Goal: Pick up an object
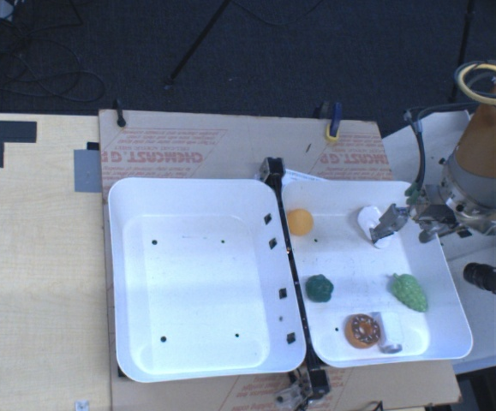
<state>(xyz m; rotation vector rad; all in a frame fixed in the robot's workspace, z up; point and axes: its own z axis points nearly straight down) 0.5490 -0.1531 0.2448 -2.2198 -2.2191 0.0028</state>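
The arm (479,157) comes in from the right, grey with its orange band showing above the wrist; its gripper (391,223) hangs over the far right part of the right bin (453,315); from where I stand I cannot tell how the gripper is set, the dark metal there being too small and blurred.

Just beside the gripper tip, on its left and seemingly touching it, lies a small white object (370,221) on the bin floor; nothing can be seen lifted off the floor.

The other things sit in the same bin; an orange ball (299,222) lies near the divider, well to the left of the gripper; a dark green lump (319,288) lies nearer the camera, below the ball; a light green leafy piece (409,292) lies below the gripper, towards the bin's right side; a brown doughnut-like ring (363,330) sits near the front edge, with a small grey-and-white item (391,336) just beside it on its right.

The left bin (128,229) stands alongside, touching the right one along the black clips of the shared edge; both rest on a sheet of cardboard (196,148) on the bench; a blue-and-yellow clamp (334,122) grips the cardboard's far edge.
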